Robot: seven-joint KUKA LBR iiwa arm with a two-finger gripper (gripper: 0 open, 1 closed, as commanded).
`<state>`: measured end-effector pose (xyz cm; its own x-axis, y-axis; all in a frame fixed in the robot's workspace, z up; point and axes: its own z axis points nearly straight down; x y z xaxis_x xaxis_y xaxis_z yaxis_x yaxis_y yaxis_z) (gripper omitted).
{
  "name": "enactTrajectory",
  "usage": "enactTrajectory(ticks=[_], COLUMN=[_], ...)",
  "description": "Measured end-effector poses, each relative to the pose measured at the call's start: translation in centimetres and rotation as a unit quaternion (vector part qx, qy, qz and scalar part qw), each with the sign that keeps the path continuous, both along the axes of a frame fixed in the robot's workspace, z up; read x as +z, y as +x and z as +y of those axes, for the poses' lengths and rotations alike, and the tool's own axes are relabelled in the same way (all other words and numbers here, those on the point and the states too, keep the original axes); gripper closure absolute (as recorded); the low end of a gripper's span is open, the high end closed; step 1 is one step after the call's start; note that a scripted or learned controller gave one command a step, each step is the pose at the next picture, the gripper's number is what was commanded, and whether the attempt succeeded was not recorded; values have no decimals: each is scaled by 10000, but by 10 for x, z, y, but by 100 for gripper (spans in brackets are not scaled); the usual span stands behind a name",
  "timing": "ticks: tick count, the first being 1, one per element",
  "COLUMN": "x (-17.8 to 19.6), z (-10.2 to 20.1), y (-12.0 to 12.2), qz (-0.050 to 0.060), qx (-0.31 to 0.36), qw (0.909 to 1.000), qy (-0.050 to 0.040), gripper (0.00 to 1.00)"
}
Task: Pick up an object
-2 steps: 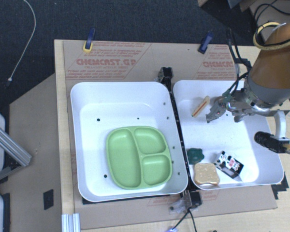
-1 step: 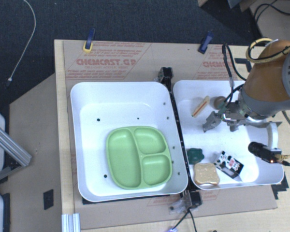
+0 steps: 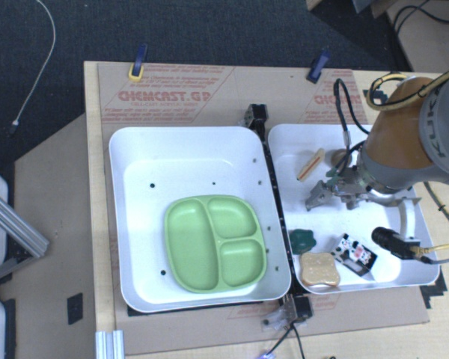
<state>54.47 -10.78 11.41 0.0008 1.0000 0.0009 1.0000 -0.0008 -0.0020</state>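
In the right bin (image 3: 284,142), my gripper (image 3: 319,197) hangs low over the bin's middle, with the grey and orange arm behind it to the right. A tan stick (image 3: 310,164) lies just above it, apart from it. Along the front of this bin sit a dark green piece (image 3: 302,238), a tan bread-like slice (image 3: 319,270) and a small black, white and red object (image 3: 356,254). Nothing shows in the gripper's hold.
The left bin (image 3: 135,155) holds a light green divided plate (image 3: 214,241). A black clamp (image 3: 255,114) sits where the two bins meet at the back. Blue clips (image 3: 318,65) mark the board's far edge.
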Motion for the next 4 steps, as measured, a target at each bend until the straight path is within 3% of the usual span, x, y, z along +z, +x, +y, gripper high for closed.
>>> enactTrajectory(ticks=[1, 2, 4], x=[-31, -19, 88], z=[0, 1, 3], y=[-1, 1, 7], qz=[10, -16, -43], qx=[-1, -1, 9], qw=[10000, 10000, 10000], qy=[2, -2, -13], gripper=[0, 100, 100])
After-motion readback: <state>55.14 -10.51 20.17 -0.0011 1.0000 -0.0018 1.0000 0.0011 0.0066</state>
